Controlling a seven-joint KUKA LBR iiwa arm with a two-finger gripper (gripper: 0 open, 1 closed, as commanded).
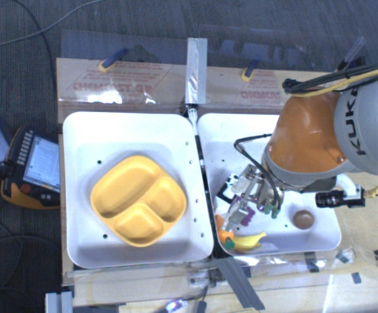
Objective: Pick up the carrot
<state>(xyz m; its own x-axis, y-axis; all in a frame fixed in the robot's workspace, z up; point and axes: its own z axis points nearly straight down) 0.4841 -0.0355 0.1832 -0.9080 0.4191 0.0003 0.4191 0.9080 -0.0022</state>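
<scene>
The carrot (219, 222) is lying in the right bin (319, 240), at its near-left corner, mostly hidden, so its long axis cannot be told; the gripper (236, 218) is hovering just over it, finger state impossible to tell; one banana (246, 241), one brown ball (302, 220); the left bin (78, 175) is holding one yellow divided tray (139, 199).

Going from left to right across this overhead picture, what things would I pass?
Handheld control pad → yellow divided tray in the left bin → carrot → gripper → small brown object in the right bin.
</scene>
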